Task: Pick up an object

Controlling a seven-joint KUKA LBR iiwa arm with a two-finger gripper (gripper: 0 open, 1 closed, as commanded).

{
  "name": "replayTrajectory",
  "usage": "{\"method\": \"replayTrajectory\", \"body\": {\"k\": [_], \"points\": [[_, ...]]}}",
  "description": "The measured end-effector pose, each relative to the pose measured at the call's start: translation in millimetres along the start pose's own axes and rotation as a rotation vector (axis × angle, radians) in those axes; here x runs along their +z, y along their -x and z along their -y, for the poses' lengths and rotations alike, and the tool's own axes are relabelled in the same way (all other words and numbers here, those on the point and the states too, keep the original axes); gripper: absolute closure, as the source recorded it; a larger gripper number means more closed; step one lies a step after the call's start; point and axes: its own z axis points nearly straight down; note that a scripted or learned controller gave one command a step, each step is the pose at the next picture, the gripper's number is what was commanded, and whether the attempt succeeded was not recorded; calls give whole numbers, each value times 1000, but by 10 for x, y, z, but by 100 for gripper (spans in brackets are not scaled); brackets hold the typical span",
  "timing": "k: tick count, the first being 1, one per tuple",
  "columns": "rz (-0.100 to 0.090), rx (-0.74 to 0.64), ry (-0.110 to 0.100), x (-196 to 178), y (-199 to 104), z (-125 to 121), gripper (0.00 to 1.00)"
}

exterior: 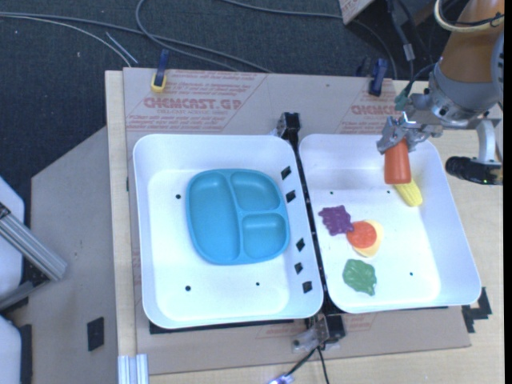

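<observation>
Carrot [397,166], orange, hangs upright beneath the claw [400,144] over the upper part of the right bin [456,238], its top pinched between the claw's fingers and its lower end close to the bin floor. Just beside its lower end, to the right, a yellow corn piece [409,193] lies tilted on the bin floor. The arm [472,38], grey with an orange band above the wrist, enters from the upper right and bends down to the claw at the bin's far rim. Lower in the same bin lie three further items close together: a purple grape bunch [336,219], an orange-and-yellow round piece [365,237] just right of it, and a green leafy piece [359,276] below both. The left bin [160,238] holds a blue divided plate [238,215], set near its centre with three compartments facing up. Both bins sit side by side, touching along a black-clipped seam, on a brown board [200,94] printed with red lettering, which covers the table [496,214]. Cables [184,6] loop across the dark floor beyond the board.
</observation>
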Motion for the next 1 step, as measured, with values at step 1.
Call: {"method": "replayTrajectory", "body": {"k": [1], "points": [[-3, -5, -4, 48, -608, -53, 100]]}}
